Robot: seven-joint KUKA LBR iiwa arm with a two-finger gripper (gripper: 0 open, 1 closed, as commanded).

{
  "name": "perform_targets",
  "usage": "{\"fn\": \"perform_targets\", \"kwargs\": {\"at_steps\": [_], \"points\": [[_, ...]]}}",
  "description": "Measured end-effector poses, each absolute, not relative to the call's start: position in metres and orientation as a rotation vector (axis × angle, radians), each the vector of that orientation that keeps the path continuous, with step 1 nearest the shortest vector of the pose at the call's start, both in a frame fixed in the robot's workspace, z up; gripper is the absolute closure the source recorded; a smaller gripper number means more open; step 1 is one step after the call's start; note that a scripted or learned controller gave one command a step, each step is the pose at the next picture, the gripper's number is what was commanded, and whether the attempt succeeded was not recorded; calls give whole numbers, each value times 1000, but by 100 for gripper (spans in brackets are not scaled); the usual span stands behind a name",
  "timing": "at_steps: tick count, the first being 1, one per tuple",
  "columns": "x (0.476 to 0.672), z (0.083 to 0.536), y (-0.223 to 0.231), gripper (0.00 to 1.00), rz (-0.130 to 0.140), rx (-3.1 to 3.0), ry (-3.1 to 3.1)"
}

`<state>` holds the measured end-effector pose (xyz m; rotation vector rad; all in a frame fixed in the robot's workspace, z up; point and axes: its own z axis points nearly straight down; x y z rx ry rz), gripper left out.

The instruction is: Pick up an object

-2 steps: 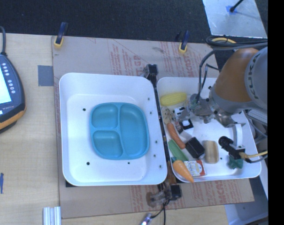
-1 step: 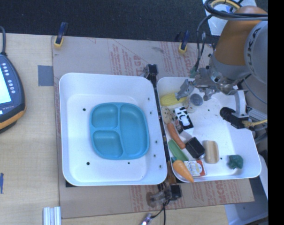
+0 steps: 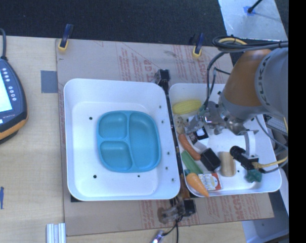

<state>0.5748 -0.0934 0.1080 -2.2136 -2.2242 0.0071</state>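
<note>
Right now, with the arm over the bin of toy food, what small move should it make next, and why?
Probably a short straight descent. The gripper hangs over the right bin, just above the sausage and the black block, with nothing seen between its fingers, so lowering toward one of them seems the sensible step.

A light wooden table point(image 3: 26, 166) carries a sheet of brown printed cardboard point(image 3: 117, 59), held at its far edge by two yellow-and-blue clamps point(image 3: 64, 38). A grey patch of tape point(image 3: 48, 81) sits at the cardboard's left edge. Beyond the table the floor is dark carpet point(image 3: 117, 6), with a pale, brightly lit rectangle point(image 3: 249, 9) at the upper right.
</note>
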Motion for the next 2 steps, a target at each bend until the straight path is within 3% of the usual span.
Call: {"fn": "perform_targets", "kwargs": {"at_steps": [1,2], "points": [[575,118,-94,100,10,-2211,-2225],[586,205,-37,100,2,-2215,-2225]]}}
